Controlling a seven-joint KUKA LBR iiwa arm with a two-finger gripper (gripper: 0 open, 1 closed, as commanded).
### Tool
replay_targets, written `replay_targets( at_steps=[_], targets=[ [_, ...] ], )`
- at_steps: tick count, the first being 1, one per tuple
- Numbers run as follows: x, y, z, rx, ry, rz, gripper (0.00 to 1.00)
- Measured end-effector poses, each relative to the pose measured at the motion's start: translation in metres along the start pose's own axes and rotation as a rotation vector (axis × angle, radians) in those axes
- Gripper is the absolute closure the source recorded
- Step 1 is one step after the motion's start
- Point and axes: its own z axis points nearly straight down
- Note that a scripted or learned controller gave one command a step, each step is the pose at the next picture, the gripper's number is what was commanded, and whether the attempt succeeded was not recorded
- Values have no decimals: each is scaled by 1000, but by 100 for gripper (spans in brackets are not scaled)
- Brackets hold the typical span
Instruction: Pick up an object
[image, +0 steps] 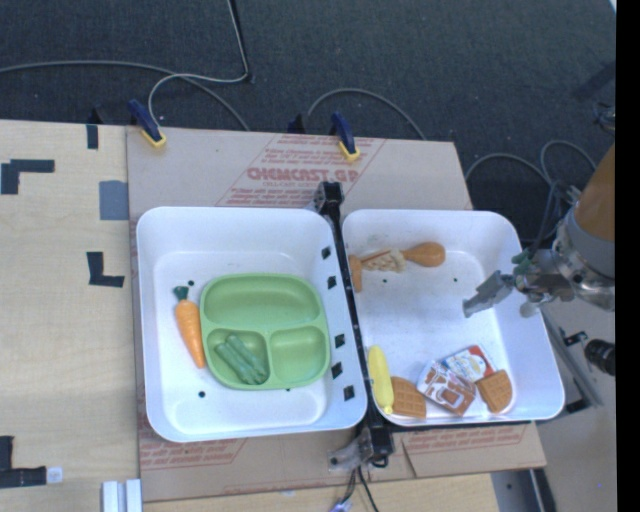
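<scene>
A dark grey carpeted floor (430, 60) fills the top of the view, crossed by thin pale cables (200, 85). Below it, a light wooden bench (60, 300) carries black tape marks (25, 175) near its left edge. A brown cardboard sheet (290, 170) with red print lies on the bench, held at its far edge by 2 blue-and-yellow clamps (345, 138). Lighting is even and soft.
</scene>
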Motion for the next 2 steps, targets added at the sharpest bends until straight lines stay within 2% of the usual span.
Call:
replay_targets(
  at_steps=[1,2],
  targets=[
    [-2,77,110,3,1,0,0],
    [37,155,92,-1,0,-1,0]
  ],
)
